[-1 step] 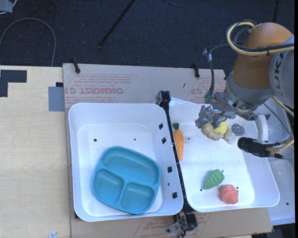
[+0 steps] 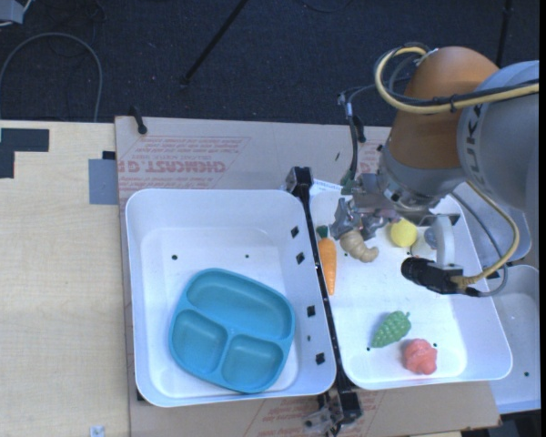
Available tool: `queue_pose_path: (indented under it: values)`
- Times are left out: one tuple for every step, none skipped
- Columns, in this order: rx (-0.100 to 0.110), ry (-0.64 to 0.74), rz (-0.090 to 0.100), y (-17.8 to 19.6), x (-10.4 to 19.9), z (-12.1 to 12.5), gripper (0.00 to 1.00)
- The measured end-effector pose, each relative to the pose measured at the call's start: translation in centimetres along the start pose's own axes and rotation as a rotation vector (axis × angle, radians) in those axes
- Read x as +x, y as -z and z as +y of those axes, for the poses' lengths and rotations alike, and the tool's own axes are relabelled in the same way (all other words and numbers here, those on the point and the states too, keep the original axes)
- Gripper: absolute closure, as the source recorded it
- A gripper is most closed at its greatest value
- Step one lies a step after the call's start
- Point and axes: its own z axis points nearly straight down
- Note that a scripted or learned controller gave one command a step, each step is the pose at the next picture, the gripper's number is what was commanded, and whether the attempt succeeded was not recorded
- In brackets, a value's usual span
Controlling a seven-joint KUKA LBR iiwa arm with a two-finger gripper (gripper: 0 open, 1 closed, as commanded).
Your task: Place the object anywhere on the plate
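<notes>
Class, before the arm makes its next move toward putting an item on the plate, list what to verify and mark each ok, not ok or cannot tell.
1. Blue plate lies flat in the left bin: ok.
2. Plate's compartments free: ok.
3. Gripper is over the right bin, near the beige piece: ok.
4. Something held between the fingers: cannot tell.
5. Carrot lies against the divider, awkward to grasp: not ok.

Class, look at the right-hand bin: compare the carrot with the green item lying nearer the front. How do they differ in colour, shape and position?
The carrot is orange, long and slim; the green item is short, stubby and bumpy. The carrot lies along the right bin's left wall, beside the divider; the green item sits out on the bin floor, next to a red piece. The carrot lies close to the gripper; the green item lies farther from it. Both rest in the same white bin.
</notes>
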Motion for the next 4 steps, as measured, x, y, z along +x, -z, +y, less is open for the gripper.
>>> queue_pose_path:
  values:
    - [0.000, 0.000, -0.001, -1.2, 5.3, 0.5, 1.00]
    - [-0.001, 0.000, -0.001, -2.0, 10.5, 1.9, 1.00]
    - [-0.002, 0.001, 0.000, -1.3, 15.3, 3.2, 1.00]
    - [-0.001, 0.001, -0.001, -1.2, 20.0, 2.2, 1.00]
